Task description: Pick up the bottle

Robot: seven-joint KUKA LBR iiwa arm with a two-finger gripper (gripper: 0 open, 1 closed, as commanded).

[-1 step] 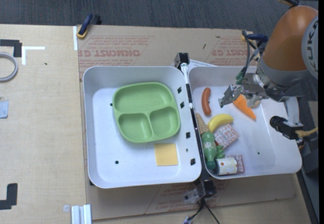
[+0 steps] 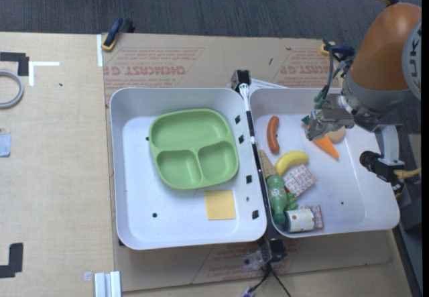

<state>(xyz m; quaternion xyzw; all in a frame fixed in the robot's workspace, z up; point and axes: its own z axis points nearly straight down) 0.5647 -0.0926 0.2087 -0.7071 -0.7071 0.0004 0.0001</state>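
Observation:
The bottle (image 2: 276, 194) is green and lies along the left wall of the right bin (image 2: 362, 205), near its front corner, between the banana and a small carton. My gripper (image 2: 319, 127) hangs over the back of the right bin, up and to the right of the bottle and well apart from it. It sits right beside an orange carrot (image 2: 326, 147) and a beige piece (image 2: 336, 133). Nothing from the bin is seen lifted.
Around the bottle in the right bin lie a banana (image 2: 290, 161), a red sausage (image 2: 272, 133), a patterned packet (image 2: 299, 180) and a carton (image 2: 303, 219). The left bin (image 2: 131, 175) holds a green divided plate (image 2: 194, 148) and a yellow cheese slice (image 2: 220, 204).

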